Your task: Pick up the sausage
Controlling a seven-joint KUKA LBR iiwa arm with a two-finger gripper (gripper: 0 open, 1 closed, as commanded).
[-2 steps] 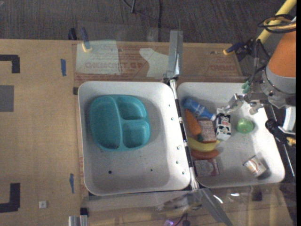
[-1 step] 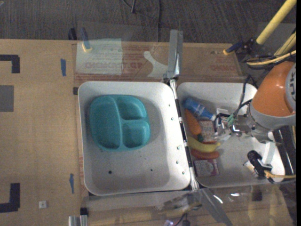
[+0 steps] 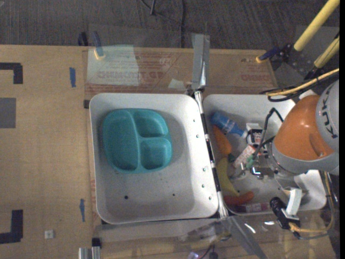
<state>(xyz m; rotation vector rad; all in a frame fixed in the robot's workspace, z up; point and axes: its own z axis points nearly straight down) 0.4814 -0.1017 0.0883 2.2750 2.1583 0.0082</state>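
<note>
Reddish sausage [image 3: 241, 198] lies flat (near front wall) in right bin.

A wooden bench on a dark floor

The light-brown bench [image 3: 43, 161] carried black and blue tape marks. Behind it, the dark grey carpet floor [image 3: 64, 9] held loose black cables [image 3: 156, 1]. Yellow poles [image 3: 318, 18] stood at the upper right.

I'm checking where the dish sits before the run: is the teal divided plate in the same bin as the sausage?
No. The teal divided plate lies in the left bin, while the sausage lies in the right bin.
</note>
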